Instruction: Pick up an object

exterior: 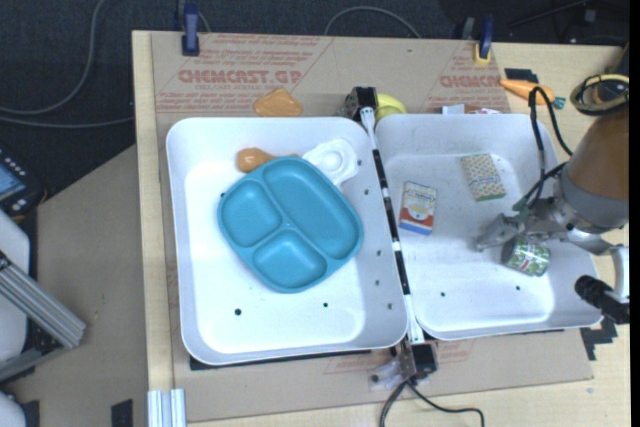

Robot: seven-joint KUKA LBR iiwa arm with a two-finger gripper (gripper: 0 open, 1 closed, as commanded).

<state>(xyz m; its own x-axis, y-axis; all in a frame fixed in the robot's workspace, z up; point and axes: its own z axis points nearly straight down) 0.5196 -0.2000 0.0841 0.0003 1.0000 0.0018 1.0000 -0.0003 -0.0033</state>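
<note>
The gripper (503, 233) hangs low over the right bin (450, 300), reaching in from the right beneath the grey arm (600, 170) with its orange band. How its jaws stand cannot be told from this angle. Just beside the gripper, toward the near-right, a small green-patterned roll (528, 259) lies on the bin floor, close against the tool; whether they touch is unclear. Farther back from the gripper lies a speckled pad (483, 175), and to its left a small carton (418, 207) with red and blue print. Well to the gripper's left, across the divide, the left bin (200, 295) holds a blue tray (289, 223) with three compartments, a white piece (332, 159) at its far edge and an orange lump (253, 158) beside that. Beyond the bins, on the bench (160, 215), sit an orange toy (277, 102) and a yellow ball (388, 105).
</note>
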